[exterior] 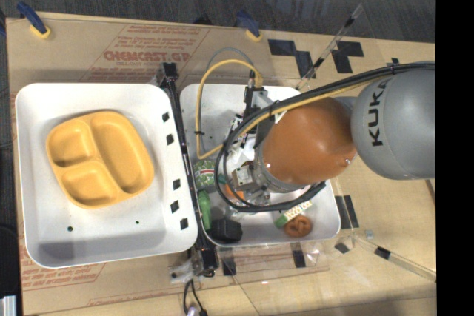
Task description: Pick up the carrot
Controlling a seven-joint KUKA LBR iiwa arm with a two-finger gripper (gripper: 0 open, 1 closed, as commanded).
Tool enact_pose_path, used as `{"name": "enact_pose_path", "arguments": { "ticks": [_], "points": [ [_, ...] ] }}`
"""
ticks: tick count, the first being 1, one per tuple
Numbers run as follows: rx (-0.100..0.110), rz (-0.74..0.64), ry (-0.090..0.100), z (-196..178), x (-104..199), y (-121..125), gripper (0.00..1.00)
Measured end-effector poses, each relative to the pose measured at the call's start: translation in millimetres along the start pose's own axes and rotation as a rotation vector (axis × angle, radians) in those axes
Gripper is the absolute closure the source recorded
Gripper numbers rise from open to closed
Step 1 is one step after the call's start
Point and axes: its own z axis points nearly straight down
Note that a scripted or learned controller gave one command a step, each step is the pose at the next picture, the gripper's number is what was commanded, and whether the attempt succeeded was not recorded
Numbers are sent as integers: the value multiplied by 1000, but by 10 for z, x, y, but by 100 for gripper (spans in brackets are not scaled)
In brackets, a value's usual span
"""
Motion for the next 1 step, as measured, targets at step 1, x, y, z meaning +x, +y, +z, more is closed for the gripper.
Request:
{"name": "enact_pose_path", "arguments": {
  "ticks": [1],
  "points": [
    [-27,-406,-2,49,839,-195,100]
  ]
}}
